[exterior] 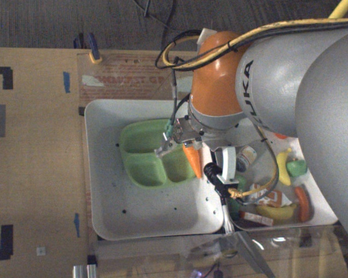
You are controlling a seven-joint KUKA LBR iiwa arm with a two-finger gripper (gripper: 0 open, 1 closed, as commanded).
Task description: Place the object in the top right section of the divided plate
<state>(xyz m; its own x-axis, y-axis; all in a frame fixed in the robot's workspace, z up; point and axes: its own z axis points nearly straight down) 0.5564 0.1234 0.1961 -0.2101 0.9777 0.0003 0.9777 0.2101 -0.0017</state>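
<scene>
Your gripper [182,145] sits over the right edge of the green divided plate [144,152] in the left white bin [104,172], clenched on the toy carrot [192,160]. The carrot's long axis runs roughly top to bottom in the view (narrow tip down, tilted slightly right), hanging beside the plate's right rim. Right bin [327,213] holds banana [276,212] and other toy food.

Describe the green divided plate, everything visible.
The green divided plate looks like pale green plastic with raised ridges splitting it into one large section and two smaller ones. It lies flat in the left white bin. The arm covers its right edge, and an orange carrot-like object sits at that edge beneath the end effector.
</scene>
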